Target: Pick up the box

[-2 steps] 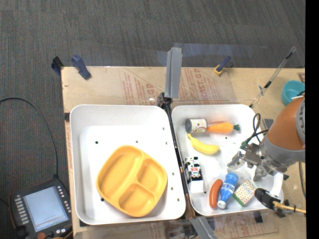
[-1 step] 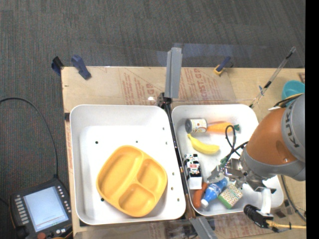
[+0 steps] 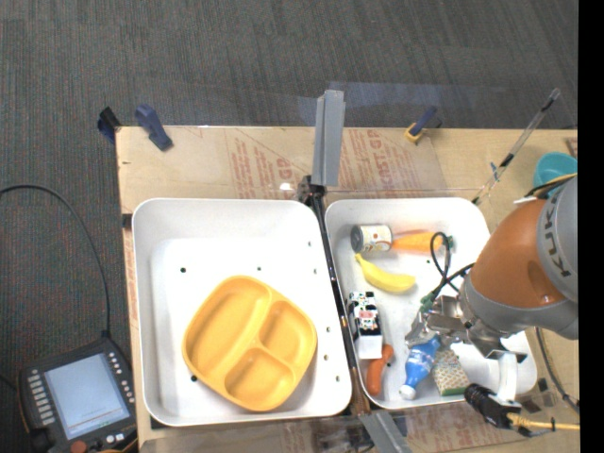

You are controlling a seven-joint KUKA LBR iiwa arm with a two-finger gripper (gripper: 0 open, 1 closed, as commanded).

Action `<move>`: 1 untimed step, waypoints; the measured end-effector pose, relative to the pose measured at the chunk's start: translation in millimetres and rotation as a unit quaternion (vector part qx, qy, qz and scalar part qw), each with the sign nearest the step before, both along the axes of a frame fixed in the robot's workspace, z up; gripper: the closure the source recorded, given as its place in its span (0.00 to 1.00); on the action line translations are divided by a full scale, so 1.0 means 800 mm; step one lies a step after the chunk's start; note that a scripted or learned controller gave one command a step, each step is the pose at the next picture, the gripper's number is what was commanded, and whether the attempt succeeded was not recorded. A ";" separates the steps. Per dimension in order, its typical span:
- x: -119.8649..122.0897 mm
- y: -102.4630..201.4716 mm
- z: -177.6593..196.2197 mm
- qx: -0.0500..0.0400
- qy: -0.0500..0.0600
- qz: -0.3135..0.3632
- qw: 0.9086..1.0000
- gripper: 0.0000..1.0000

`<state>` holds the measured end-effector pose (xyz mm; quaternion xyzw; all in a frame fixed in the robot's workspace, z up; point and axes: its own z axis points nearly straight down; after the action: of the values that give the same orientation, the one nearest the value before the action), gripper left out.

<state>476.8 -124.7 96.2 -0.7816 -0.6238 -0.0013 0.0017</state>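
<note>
Box (image 3: 364,313): small, black and white, lying at the left wall of the right bin (image 3: 470,213), just above a red-orange item (image 3: 376,374), below the banana (image 3: 385,276). Arm (image 3: 528,262) enters from the right, orange band over the bin's right edge, wrist bent down into the bin. Gripper (image 3: 431,333) sits low over the blue-capped bottle (image 3: 418,365), apart from the box, beside a green sponge (image 3: 451,374). Finger spread: cannot tell. Can (image 3: 371,239) and carrot (image 3: 412,243) along the far wall. Left bin (image 3: 160,225) carries a yellow divided plate (image 3: 250,343).
</note>
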 end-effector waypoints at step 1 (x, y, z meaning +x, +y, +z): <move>0.006 -0.018 0.099 -0.002 0.003 -0.126 0.992 1.00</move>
<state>481.2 -139.1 175.3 -0.8539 -0.5204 0.0017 0.0017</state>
